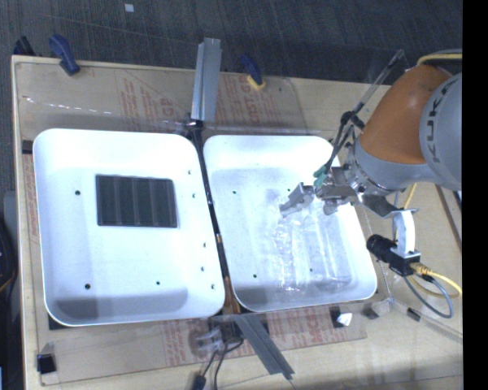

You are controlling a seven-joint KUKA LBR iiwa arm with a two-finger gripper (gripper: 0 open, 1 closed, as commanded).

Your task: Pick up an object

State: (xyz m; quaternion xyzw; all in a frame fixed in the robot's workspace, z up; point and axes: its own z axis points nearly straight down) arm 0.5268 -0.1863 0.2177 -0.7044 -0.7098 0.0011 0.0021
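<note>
Camera view: arm [407, 128] reaching from the right over the right bin [228, 218]. Tool [307, 199] poised above the bin's upper middle, fingers apart, nothing between them. Clear plastic object [309, 250] lies on the bin floor just below the tool. Left bin [65, 161] holds a dark ribbed block [137, 201]. Both bins rest on the tabletop [114, 96].

Arm in from right, wrist bent down.
Tool [307, 199] low, tips angled left; orange band above the wrist.
</note>
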